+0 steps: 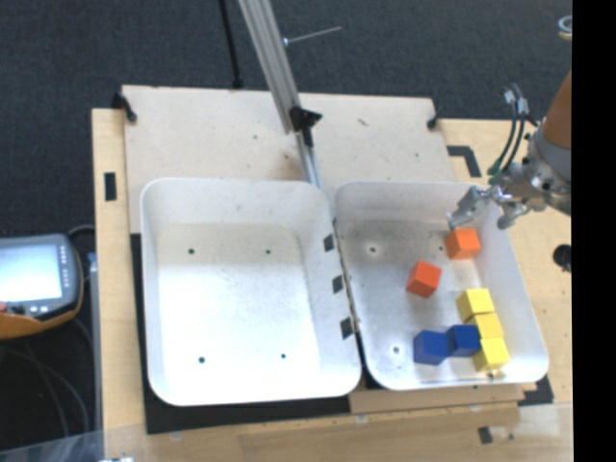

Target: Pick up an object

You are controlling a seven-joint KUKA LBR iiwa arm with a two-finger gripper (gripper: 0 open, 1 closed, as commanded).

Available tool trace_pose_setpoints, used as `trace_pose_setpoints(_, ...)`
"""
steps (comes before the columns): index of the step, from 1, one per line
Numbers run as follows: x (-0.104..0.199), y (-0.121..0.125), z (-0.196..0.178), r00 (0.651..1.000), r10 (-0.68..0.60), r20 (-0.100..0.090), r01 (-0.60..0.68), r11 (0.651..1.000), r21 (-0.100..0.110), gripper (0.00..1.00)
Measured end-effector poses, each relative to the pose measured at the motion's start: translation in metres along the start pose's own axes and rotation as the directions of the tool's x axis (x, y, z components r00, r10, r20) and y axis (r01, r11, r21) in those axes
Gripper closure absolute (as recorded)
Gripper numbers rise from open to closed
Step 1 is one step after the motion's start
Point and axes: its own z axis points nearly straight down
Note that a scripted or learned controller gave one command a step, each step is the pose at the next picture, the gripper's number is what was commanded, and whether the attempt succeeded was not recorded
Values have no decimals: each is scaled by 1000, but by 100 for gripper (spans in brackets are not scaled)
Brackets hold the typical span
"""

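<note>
Six small coloured cubes lie in my right white bin (539, 354) | gripper (486, 203) hovers above upper orange cube (463, 243), grasp state unclear to me | nothing lifted; pick not yet done

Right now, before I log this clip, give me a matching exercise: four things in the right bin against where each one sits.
Things:
1. upper orange block
2. lower orange block
3. blue blocks
4. yellow blocks

Places:
A. near the bin's front wall, left of the yellow ones
B. along the bin's right side, in a line running front to back
C. just below the gripper
D. mid-bin, apart from the other blocks

Pairs: 1-C, 2-D, 3-A, 4-B
</note>
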Motion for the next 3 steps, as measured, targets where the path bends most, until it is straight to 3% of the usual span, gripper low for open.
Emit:
trace_pose_setpoints(1,37,7,152,1000,-1,-3,1,1000,8,0)
trace_pose_setpoints(2,37,-52,149,1000,4,-3,-4,1000,9,0)
trace_pose_setpoints(3,35,-49,139,1000,8,-3,-8,1000,4,100)
